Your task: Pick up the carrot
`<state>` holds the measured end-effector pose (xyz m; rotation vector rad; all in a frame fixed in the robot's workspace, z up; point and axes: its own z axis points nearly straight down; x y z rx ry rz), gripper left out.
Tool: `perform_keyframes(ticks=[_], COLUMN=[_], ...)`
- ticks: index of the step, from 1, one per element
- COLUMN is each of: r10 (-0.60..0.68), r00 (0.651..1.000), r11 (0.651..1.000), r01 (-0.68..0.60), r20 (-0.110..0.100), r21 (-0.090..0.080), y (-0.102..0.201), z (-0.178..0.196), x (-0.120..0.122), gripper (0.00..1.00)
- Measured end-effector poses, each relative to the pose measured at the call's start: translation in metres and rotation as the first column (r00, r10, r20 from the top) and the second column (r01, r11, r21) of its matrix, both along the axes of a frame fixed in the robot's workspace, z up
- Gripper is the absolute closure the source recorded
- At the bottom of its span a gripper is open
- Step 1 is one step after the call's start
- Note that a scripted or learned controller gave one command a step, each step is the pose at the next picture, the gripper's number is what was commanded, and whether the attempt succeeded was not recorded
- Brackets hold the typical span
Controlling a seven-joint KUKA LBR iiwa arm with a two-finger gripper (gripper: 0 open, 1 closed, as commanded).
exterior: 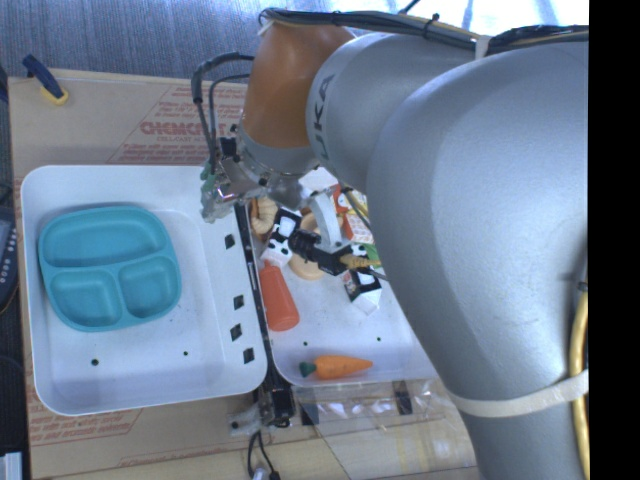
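Far left bin (40, 368) has a teal plastic divided plate (105, 265) sitting in it, nothing else to worry about there. Moving right, the end effector (222, 190) hangs over the divider between the two bins, up near the back end. Honestly can't tell if it's open or closed from this angle, the wrist and cabling hide too much.

Right bin (390, 343) is the busy one: an orange-red plastic bottle-shaped toy (277, 293) lies along the divider, then a jumble of toy food and small cartons (335, 233) under the big grey arm (450, 218).

The small orange toy carrot with a green top (337, 366) lies flat on its side by the front wall of the right bin, green end pointing left, clear of the pile and well apart from the end effector.

My guess: it's light, rigid, smooth plastic, so slippery and likely to roll. I'd grab across the thick part just right of the green top, fingers straddling it crosswise. The front wall is close, so watch clearance there.
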<state>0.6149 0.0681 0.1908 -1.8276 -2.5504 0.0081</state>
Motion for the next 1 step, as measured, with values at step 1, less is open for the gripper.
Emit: perform_keyframes(ticks=[1], r10=[-0.026], r00=[1.0], r11=[1.0], r01=[0.026], r20=[0.008], r21=[-0.001], y=[0.0331], z=[-0.0829], x=[0.0123], gripper=[0.0])
